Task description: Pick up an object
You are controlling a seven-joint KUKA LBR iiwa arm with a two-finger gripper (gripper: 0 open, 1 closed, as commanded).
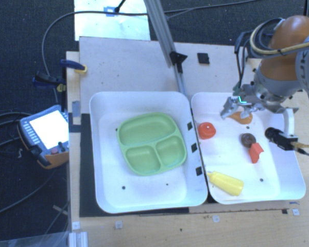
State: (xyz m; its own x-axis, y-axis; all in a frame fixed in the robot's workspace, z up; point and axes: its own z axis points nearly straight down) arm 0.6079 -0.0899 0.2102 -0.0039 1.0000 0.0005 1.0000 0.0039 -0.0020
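Poised low over the back of the right bin (298,189), the gripper (236,108) sits just above a tan-orange object (242,118), placed as if to close on it; how far its jaws stand apart cannot be told, and nothing shows gripped between them. Other candidates lie apart in that bin: an orange-red round piece (206,130), a brown lump (247,139) touching a red piece (255,152), and a yellow object (226,182). A green divided plate (151,142) rests in the left bin (100,189).

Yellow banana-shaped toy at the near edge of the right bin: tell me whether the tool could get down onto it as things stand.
Probably yes. The yellow banana-shaped toy lies in the open with bare bin floor around it and nothing on top. The tool sits at the far side of the same white right bin, over a tan object.
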